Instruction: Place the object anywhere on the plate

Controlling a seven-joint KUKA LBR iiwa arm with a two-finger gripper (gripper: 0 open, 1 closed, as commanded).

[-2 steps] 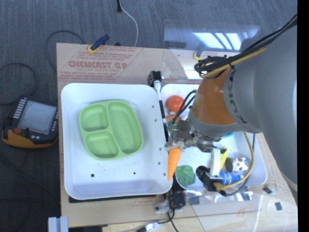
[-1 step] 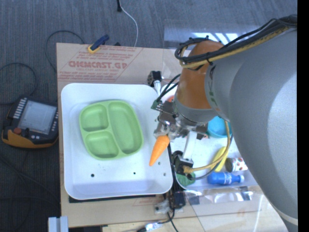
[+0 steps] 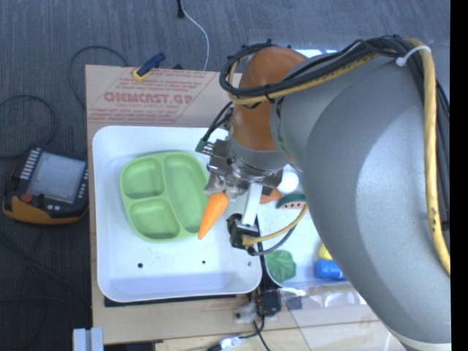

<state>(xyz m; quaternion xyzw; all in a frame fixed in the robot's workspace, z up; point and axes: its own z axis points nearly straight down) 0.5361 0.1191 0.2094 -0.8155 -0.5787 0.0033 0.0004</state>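
fingers (image 3: pixel 221 190) gripping carrot (image 3: pixel 211 215) top, over plate (image 3: pixel 159 194)

One fixed cam, mounted above the bench, looking down at a slant. Arm (image 3: pixel 365 159) comes in from view's right & sits so near the lens its grey bulk blocks most of the right half, incl. much of the right bin (image 3: pixel 307 269). Left bin (image 3: pixel 117 218) sits centre-left, seen almost whole, w/ green plate (image 3: pixel 157 196) inside. Top & left of frame take in dark carpet floor (image 3: pixel 58 20), a cardboard sheet (image 3: pixel 139 101) under the bins, a pendant controller (image 3: pixel 47 185) at left edge. Bench front edge runs along the bottom. Mid-range view overall, no 2nd view to overlap
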